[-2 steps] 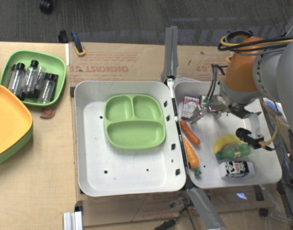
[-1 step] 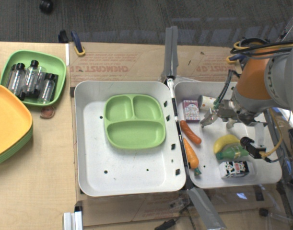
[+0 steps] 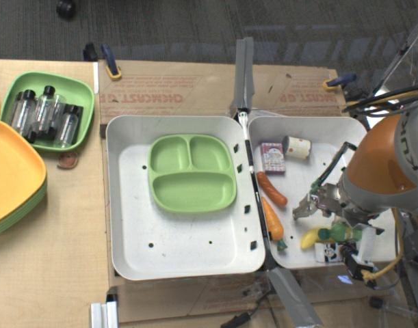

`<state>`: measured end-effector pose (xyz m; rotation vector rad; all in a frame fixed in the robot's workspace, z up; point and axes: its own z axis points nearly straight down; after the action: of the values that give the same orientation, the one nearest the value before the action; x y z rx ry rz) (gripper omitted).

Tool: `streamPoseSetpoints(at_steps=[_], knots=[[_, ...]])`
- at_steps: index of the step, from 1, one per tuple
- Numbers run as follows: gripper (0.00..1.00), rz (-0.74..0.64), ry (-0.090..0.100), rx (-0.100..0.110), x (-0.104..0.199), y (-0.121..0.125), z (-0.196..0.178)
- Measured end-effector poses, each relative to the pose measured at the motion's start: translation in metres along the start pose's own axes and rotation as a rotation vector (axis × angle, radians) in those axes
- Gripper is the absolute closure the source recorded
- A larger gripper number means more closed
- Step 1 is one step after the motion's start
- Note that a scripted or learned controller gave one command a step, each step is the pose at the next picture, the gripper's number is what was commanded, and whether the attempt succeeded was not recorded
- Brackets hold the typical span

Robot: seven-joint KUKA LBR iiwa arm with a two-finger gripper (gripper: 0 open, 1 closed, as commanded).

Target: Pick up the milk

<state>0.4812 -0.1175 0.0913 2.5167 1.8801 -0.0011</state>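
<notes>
The milk [image 3: 272,158] is a small purple-and-white carton lying in the right bin [image 3: 332,125], near its back left corner. My gripper [image 3: 306,208] hangs over the middle of that bin, to the right of and nearer the front than the carton, well apart from it. Its fingers look open, with nothing between them. The grey arm with its orange band [image 3: 383,162] comes in from the right and covers the bin's right side.
A white cylinder [image 3: 297,147] lies just right of the milk. Two carrots [image 3: 271,190] [image 3: 273,220] lie along the bin's left wall. A yellow piece [image 3: 309,238], a green piece [image 3: 330,234] and a small box [image 3: 328,252] sit below the gripper. The left bin [image 3: 126,203] holds a green divided plate [image 3: 192,172].
</notes>
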Motion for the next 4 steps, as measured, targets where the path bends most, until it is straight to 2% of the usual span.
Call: streamPoseSetpoints(at_steps=[1,2,3,4], knots=[[1.0,0.004,0.0,0.003,-0.001,0.0,-0.008],[1.0,-0.198,-0.001,0.002,0.046,0.022,-0.1],[1.0,0.11,-0.003,0.003,0.095,0.069,-0.198],[1.0,0.062,-0.003,0.002,0.064,0.165,-0.097]])
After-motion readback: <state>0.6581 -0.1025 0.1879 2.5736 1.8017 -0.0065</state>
